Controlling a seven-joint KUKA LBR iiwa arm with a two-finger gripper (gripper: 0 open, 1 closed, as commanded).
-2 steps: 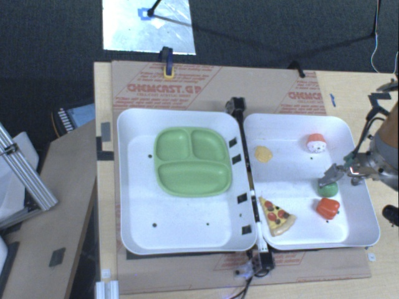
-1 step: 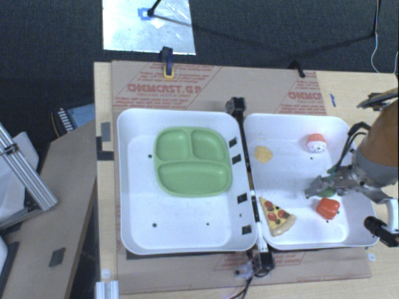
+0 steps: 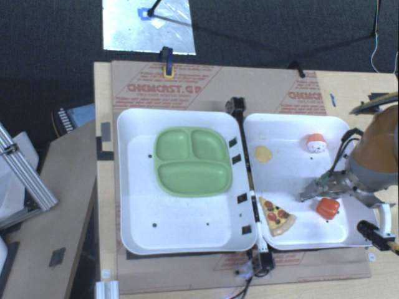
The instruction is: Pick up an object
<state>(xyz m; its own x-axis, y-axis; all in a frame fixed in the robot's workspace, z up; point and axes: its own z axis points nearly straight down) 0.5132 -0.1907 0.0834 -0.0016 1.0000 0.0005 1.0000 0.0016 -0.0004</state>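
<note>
Pincer [image 3: 315, 192], finger spread indistinct, low in the right bin [image 3: 293, 232], just beside a red-orange toy [image 3: 328, 208]. Pizza slice [image 3: 277, 217] near its left; yellow disc [image 3: 264, 154] and capped white toy [image 3: 316, 143] farther back. Green divided plate [image 3: 192, 162] in the left bin [image 3: 134, 229].

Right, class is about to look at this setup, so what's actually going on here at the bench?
A robot arm reaches in from the right over the right bin, its gripper low beside a red pepper-like toy. Nothing is visibly between its fingers, so no pick has been made yet. That bin also holds a pizza slice, a small yellow piece and a white and orange toy. The left bin holds a green divided plate.
</note>
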